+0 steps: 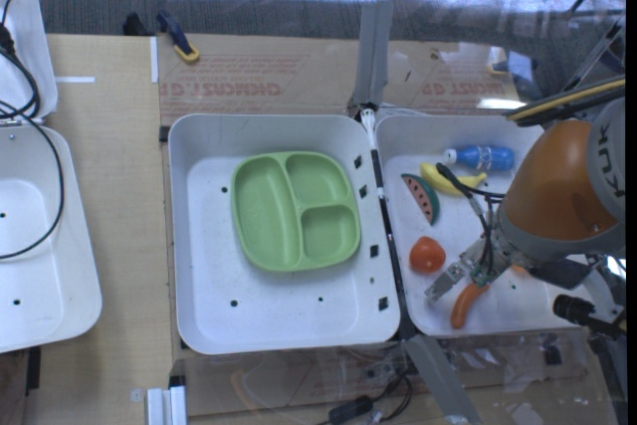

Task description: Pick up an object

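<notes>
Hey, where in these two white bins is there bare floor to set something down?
The left bin has bare floor all around the green divided plate, widest along its near edge and left wall. The right bin is crowded: bottle, banana, watermelon slice, tomato, carrot and the hand. Only its far-left corner looks bare.

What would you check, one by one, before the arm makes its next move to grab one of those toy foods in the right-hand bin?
1. Gripper is over the right bin: ok.
2. A target lies close: the carrot is right at the gripper: ok.
3. Carrot between the fingers: cannot tell.
4. Neighbours apart from the carrot: tomato lies just left, not touching: ok.
5. Watermelon slice, banana and blue bottle sit at the far end, out of the way: ok.
</notes>
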{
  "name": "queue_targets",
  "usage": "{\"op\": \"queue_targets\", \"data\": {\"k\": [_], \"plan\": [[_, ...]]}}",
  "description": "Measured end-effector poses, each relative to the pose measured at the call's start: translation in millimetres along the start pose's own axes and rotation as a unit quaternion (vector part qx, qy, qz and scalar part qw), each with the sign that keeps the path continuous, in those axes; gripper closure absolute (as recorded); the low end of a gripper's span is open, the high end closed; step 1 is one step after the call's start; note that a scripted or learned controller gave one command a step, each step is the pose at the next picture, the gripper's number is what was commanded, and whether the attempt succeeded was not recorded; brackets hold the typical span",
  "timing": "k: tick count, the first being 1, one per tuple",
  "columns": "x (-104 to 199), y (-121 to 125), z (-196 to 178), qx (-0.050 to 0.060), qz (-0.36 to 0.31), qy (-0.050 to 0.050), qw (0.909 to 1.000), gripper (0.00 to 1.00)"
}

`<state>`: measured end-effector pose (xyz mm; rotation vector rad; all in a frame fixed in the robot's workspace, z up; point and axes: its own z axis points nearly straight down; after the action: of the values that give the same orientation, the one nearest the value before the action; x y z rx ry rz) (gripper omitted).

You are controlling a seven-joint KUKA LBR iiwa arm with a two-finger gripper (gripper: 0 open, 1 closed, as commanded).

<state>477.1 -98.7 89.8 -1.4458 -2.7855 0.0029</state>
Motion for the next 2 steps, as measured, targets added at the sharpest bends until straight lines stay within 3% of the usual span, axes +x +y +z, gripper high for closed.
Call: {"op": "queue_targets", "data": {"k": [1,2], "plan": [[-17,18,-2,-0.001,0.06,-0.001,0.9982,0.0],[-4,-3,-1,-0.001,0.056,0.0,0.9984,0.0]]}}
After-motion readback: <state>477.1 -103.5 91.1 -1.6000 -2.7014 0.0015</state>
